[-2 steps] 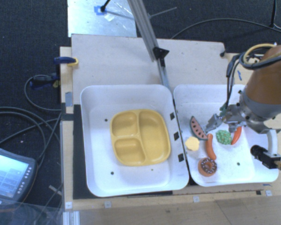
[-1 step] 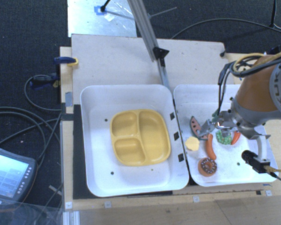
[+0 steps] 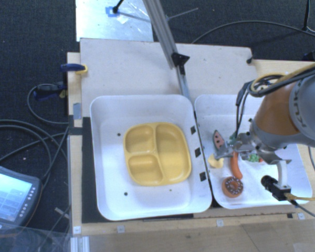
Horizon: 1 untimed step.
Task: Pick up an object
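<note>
My gripper (image 3: 234, 149) hangs low over the middle of the right bin (image 3: 299, 172), under the orange-banded wrist. Just below it lies an orange sausage-shaped toy (image 3: 235, 166), its upper end right at the gripper. A brown sprinkled donut (image 3: 232, 186) sits in front of that. To the left are a small yellow piece (image 3: 216, 161) and a red-brown wedge (image 3: 218, 139). A bit of green and red (image 3: 254, 157) peeks out under the wrist, partly hidden. I see nothing lifted off the bin floor.
The left bin (image 3: 107, 161) holds a yellow divided plate (image 3: 157, 153). A grey pole (image 3: 165, 33) slants across the back down to the wall between the bins. A black fitting on a cable (image 3: 273, 187) hangs off the arm over the right bin's front.
</note>
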Motion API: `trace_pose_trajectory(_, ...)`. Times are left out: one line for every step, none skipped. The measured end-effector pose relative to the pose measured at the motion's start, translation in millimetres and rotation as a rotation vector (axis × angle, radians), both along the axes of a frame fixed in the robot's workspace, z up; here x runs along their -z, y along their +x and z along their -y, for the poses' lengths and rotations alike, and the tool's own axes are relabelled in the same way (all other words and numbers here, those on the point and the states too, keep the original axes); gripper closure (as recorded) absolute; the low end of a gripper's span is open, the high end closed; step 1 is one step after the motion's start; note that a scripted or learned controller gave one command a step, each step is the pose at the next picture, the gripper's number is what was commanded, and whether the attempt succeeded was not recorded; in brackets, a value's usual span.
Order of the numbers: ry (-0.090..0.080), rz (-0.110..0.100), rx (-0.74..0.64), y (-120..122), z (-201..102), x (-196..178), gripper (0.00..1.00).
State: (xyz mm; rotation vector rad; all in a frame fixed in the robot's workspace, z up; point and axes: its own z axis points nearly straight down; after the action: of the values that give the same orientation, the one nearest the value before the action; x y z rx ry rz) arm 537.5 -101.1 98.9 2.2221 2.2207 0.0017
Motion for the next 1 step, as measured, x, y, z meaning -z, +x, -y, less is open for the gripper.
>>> trace_pose_trajectory(-0.001, 0.005, -0.001, 1.5, 0.4, -13.6, 1.0)
